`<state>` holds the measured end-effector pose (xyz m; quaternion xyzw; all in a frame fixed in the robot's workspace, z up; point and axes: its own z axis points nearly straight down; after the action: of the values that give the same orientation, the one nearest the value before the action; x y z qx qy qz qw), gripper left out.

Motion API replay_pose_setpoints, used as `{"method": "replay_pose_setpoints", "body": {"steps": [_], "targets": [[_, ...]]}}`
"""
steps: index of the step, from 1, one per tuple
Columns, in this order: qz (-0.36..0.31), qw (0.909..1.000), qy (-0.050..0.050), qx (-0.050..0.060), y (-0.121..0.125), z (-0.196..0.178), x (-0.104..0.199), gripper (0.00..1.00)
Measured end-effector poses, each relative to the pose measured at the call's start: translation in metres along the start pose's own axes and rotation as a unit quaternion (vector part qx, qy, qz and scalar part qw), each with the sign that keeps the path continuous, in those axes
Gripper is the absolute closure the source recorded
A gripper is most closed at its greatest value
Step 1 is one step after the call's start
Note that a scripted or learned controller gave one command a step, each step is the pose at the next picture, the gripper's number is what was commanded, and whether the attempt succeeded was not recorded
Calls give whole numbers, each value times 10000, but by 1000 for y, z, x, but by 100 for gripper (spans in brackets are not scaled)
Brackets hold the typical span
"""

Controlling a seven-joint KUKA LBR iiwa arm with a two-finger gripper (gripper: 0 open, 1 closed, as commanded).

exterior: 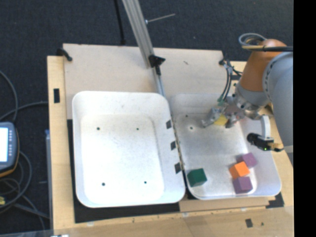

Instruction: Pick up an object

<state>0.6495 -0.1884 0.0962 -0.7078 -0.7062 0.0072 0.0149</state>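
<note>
Claw point(220, 118) over right bin point(207, 137), upper part, gripping a small yellow block point(220, 120) betw its fingers. Block looks light, stiff, prob smooth; best held across flat sides, near the middle, so it won't slip.

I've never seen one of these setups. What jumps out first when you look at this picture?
The big grey and orange arm reaching in from the right, its claw over the right bin with something yellow at its tip. Next, the bright blocks near that bin's front edge: a green one, an orange one and two purple ones.
</note>
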Motion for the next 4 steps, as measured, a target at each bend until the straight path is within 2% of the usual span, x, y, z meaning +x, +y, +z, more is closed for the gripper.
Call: {"method": "replay_pose_setpoints", "body": {"steps": [1,2,3,4], "targets": [[73,9999,-47,109,11,3,14,0],[49,9999,-67,134,11,-7,13,100],[-43,9998,-56,-205,5,-131,78,100],[-55,9998,-39,-166,-48,-157,149,100]]}}
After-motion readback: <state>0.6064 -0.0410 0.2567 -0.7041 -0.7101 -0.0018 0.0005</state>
